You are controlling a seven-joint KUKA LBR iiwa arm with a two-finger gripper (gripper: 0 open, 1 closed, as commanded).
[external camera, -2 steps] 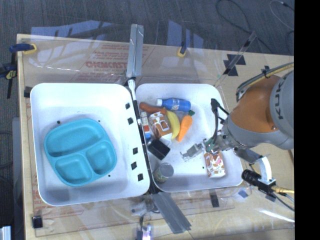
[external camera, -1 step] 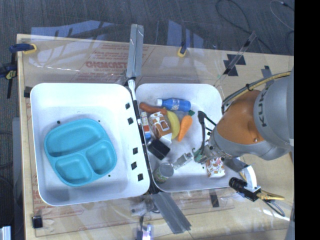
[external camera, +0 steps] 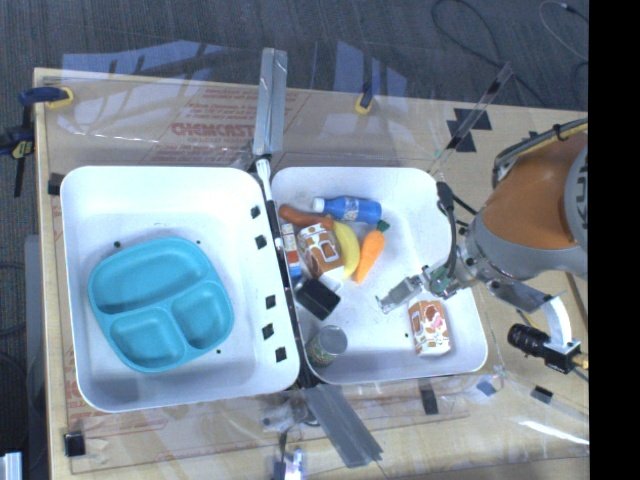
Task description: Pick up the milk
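Though label unreadable, milk [external camera: 429, 328] beside gripper [external camera: 402, 293].

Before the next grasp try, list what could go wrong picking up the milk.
1. Two similar cartons sit in the right bin: one lies alone by the gripper, another in the pile. The wrong one may get picked.
2. The piled carton touches the banana and black block; grasping there could drag neighbours.
3. The near carton lies flat near the wall; fingers may slip.
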